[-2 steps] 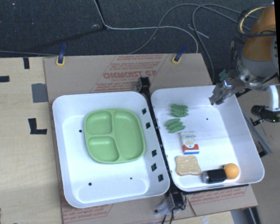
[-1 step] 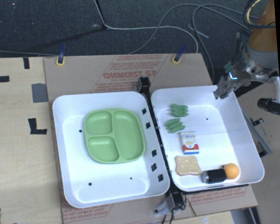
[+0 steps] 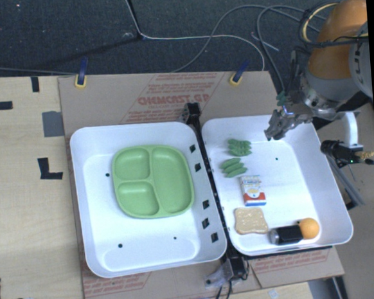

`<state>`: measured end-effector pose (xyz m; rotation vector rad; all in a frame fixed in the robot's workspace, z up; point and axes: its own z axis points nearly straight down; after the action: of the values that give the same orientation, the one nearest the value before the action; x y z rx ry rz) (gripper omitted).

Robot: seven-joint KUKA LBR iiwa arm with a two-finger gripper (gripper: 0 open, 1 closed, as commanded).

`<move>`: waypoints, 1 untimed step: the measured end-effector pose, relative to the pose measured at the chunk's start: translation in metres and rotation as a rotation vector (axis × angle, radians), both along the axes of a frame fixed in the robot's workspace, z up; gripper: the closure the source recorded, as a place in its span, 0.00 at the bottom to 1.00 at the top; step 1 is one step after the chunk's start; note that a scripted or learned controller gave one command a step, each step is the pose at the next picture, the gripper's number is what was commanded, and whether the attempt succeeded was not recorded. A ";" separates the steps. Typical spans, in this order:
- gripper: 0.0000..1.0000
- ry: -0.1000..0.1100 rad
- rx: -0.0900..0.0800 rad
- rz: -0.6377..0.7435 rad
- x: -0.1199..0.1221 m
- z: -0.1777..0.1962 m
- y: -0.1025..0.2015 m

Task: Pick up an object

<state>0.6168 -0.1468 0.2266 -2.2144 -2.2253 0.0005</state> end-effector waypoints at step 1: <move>1.00 0.000 0.000 0.000 -0.010 -0.008 0.050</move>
<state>0.6065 -0.0973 0.2190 -2.2144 -2.2253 0.0010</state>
